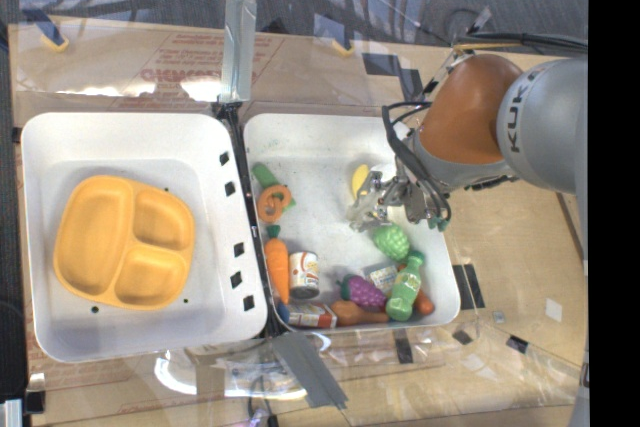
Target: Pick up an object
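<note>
My gripper (368, 210) hangs low over the right bin (320, 140), near its right side, with metal fingers pointing left and down. A yellow banana-like piece (359, 179) lies just above the fingers, and a green bumpy fruit (392, 240) lies just below them. I see nothing held between the fingers. Along the bin's lower part lie an orange carrot (277, 267), a small can (304, 272), a purple grape bunch (366, 292) and a green bottle (405, 285).
The left bin (50, 145) holds a yellow divided plate (122, 241). A green-and-orange toy (271, 198) lies by the divider between the bins. The grey arm with its orange band (462, 110) covers the right bin's upper right corner.
</note>
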You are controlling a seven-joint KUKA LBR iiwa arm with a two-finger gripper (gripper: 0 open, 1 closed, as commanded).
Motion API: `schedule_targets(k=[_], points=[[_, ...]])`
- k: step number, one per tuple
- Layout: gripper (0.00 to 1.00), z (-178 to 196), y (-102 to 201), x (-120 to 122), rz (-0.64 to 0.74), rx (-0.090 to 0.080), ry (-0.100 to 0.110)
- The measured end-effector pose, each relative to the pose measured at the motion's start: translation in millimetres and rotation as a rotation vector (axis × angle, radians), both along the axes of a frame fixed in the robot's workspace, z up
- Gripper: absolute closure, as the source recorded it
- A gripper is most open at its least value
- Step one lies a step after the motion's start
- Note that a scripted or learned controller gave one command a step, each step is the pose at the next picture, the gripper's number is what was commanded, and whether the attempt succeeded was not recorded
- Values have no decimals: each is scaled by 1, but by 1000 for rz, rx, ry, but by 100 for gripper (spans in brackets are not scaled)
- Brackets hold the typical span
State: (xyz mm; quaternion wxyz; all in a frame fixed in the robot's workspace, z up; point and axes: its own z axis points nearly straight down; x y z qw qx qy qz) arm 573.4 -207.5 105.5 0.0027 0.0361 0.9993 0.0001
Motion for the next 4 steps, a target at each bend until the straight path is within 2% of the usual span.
schedule_targets(k=[1,4], points=[[0,0,1,0,1,0,0],[0,0,1,0,1,0,0]])
